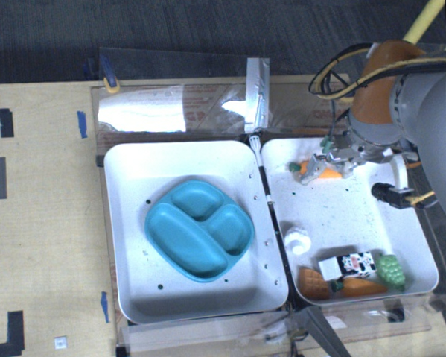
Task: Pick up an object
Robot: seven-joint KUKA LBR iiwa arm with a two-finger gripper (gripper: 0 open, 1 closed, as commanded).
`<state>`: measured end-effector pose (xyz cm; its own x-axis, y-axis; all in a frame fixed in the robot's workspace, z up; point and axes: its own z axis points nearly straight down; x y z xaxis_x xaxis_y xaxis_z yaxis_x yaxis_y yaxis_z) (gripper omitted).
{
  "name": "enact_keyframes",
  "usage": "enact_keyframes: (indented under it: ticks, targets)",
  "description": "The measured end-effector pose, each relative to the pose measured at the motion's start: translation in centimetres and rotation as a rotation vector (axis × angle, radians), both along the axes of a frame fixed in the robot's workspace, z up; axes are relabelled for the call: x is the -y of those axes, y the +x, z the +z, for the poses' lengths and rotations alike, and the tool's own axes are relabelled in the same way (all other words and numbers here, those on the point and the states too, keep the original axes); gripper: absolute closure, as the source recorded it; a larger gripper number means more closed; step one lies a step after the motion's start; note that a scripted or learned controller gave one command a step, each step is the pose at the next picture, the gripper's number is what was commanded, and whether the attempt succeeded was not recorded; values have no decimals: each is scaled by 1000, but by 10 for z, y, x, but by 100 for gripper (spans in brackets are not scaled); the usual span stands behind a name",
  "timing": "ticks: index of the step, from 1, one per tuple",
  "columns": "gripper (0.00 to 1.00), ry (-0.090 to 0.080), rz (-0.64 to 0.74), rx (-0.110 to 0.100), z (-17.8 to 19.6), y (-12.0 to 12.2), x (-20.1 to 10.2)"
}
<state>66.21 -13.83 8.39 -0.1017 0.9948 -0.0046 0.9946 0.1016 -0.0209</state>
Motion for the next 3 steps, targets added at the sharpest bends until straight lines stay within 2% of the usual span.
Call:
enact_keyframes:
  ticks: [1,2,3]
  targets:
    - [0,1,26,2,0,1,-34]
    - [100,-3,25,-7,7,-1,-32]
    - [100,8,105,29,103,7,-112]
